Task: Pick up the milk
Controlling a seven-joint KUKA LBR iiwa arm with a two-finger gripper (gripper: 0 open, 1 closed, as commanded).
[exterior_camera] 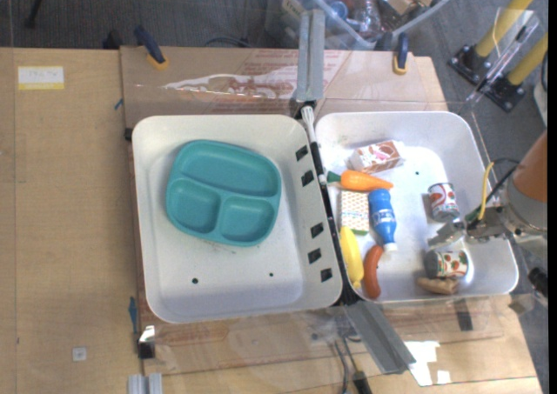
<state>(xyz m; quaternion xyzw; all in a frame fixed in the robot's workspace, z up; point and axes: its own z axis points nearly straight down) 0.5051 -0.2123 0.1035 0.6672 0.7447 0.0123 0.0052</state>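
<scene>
In the camera view, two white bins are carried side by side on the worktop. The left bin holds a teal divided plate. In the right bin, the milk, a small red-and-white carton, is seen lying on its side near the bin's far edge, just behind a carrot. A blue bottle, a banana and two cans are also held there. The end effector is positioned low by the bin's right edge, between the cans, well apart from the carton. Whether it is released or clenched cannot be told. Nothing is seen grasped. The task is judged barely begun: approach, grasp and lift all remain.
</scene>
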